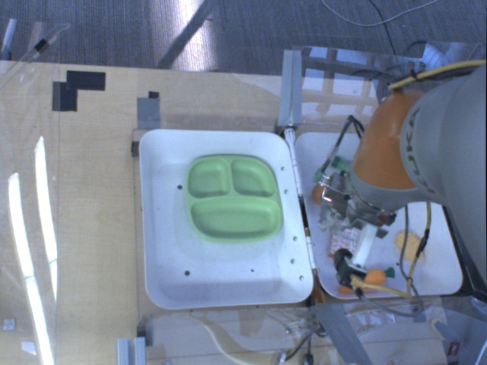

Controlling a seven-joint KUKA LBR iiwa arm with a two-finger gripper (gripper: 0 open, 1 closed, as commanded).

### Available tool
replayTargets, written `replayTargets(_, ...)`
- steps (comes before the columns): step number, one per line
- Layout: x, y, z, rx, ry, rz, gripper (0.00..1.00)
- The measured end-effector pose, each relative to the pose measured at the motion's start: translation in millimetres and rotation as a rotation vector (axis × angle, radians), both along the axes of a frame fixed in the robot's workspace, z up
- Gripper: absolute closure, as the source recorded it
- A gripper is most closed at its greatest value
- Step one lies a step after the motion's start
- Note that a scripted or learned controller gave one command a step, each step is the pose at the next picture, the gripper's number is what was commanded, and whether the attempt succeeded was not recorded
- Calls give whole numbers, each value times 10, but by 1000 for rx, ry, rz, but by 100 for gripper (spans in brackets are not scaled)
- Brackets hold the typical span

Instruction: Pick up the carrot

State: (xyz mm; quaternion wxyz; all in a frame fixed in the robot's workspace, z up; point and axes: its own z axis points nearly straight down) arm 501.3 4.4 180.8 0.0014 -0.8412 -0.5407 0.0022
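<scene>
The carrot (pixel 367 279), orange with a small green end, lies near the front edge of the right bin (pixel 445 280). My gripper (pixel 333 195) hangs over the left part of that bin, behind and to the left of the carrot and apart from it. The grey arm and its orange band cover much of the bin's back and right side.
A green three-compartment plate (pixel 232 198) sits in the middle of the left bin (pixel 163 265). In the right bin a red-and-white packet (pixel 345 240) lies just behind the carrot, a yellow piece (pixel 408 243) lies to its right, and a small orange thing (pixel 317 192) rests by the left wall.
</scene>
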Motion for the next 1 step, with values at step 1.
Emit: replayTargets(1, -141, 79, 3, -2, -1, -426, 100)
